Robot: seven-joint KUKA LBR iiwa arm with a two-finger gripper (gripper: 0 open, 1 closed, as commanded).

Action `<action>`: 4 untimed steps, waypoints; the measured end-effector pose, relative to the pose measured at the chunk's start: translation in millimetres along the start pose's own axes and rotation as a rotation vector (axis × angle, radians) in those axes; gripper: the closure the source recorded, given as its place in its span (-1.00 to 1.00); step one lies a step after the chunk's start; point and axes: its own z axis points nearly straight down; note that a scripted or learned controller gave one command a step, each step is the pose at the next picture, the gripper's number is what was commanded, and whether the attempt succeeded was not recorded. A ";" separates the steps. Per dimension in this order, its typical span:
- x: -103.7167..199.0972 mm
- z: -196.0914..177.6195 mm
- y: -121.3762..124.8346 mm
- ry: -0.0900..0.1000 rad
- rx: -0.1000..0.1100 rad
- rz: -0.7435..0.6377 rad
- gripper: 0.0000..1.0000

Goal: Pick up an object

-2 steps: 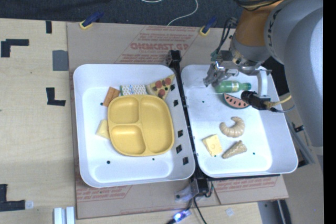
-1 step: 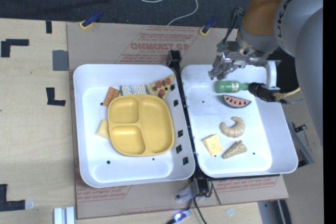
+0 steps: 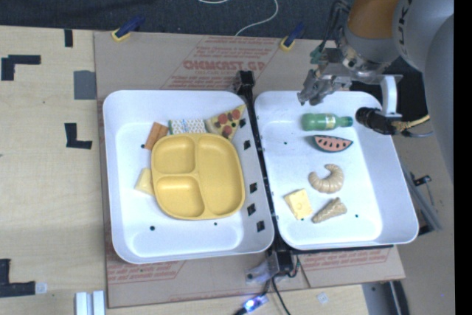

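Landmark: small green plastic bottle point(image 3: 325, 121), lying on its side at the far end of the right white bin point(image 3: 383, 210).

Nearest, well below the bottle: tan cone-shaped toy point(image 3: 330, 211), yellow cheese block point(image 3: 299, 203) beside it.

Between those and the bottle: beige croissant point(image 3: 327, 178), then red watermelon slice point(image 3: 332, 143) just below the bottle.

Gripper point(image 3: 317, 92) hangs just above the bottle's left end, nothing seen between its fingers; open or closed, cannot tell.

Well left of the bottle: yellow divided plastic plate point(image 3: 198, 175) in the left white bin point(image 3: 125, 181).
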 end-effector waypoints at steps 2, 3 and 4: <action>-6.5 -1.7 -112.2 -0.001 0.008 0.003 1.00; 0.3 11.6 -168.1 0.000 0.009 0.003 1.00; 5.4 -8.7 -170.1 0.000 0.002 0.000 1.00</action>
